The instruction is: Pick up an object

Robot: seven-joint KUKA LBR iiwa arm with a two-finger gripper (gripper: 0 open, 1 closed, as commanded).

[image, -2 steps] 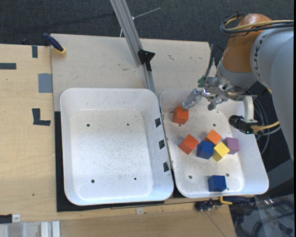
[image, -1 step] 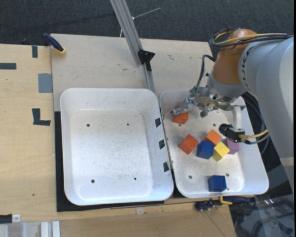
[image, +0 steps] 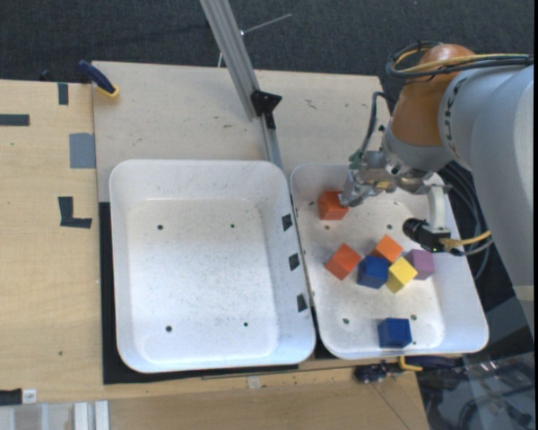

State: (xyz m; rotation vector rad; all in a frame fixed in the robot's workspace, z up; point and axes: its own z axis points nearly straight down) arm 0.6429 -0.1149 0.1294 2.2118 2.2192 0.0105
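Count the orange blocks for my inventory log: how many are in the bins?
3, all in the right white bin: one orange block near the hand at the far end, one left of the cluster, one atop the cluster. The arm may hide others.

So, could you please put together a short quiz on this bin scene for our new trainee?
1. True or false: every block lies in the right bin.
2. How many blue blocks are there?
3. Which block is nearest the gripper? A) the yellow block B) the orange block by the bin's far left corner C) the purple block

Key: 1. True. 2. Two: one in the cluster, one alone near the front rim. 3. B.
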